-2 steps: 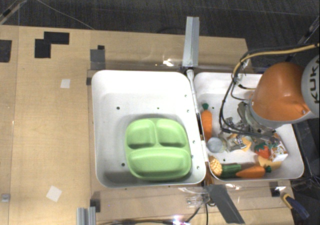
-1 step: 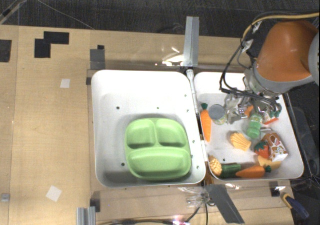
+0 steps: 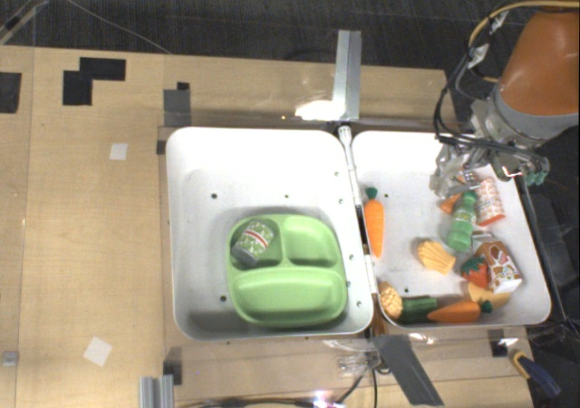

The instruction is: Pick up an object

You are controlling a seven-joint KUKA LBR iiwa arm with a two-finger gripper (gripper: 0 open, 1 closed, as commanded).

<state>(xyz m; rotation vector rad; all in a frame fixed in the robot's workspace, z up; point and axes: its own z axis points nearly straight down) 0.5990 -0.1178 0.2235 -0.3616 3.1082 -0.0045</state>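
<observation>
While toys (image 3: 462, 252) crowd it, jaws (image 3: 450, 181) hover.

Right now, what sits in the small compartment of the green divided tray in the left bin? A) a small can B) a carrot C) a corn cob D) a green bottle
A: a small can sits in the upper-left compartment of the green tray, which lies in the left bin; the carrot, green bottle and corn cob all lie in the right bin.
</observation>
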